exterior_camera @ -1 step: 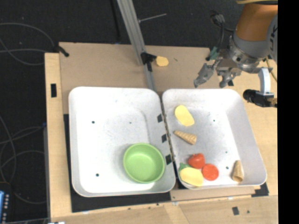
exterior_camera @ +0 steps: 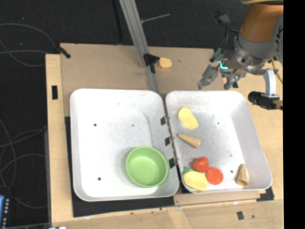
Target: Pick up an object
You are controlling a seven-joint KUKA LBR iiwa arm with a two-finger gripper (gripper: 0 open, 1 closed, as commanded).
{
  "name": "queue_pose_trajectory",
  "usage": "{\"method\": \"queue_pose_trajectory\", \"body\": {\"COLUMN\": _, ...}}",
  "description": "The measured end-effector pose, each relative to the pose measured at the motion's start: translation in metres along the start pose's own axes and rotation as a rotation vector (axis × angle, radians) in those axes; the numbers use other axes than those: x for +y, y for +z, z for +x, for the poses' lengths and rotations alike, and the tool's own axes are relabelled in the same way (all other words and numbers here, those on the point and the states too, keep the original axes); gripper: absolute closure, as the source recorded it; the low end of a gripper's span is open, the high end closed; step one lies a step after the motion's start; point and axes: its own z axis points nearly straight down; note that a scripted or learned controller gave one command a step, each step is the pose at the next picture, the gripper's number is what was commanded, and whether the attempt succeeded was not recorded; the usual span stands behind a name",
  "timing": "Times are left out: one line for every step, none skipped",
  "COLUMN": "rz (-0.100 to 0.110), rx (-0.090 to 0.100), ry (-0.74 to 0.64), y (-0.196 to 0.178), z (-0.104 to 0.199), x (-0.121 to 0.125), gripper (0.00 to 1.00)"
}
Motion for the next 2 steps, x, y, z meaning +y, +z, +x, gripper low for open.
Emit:
{"method": "queue_pose_trajectory", "body": {"rz": 0.006, "rx": -0.002, "ry": 0.005, "y": 0.058, "z": -0.010, "x": 0.004, "gripper": 0.00}}
{"method": "queue_pose_trajectory", "body": {"rz": 0.004, "rx": -0.002, "ry": 0.002, "y": 0.109, "z": -0.004, "x": 0.009, "gripper": 0.00}}
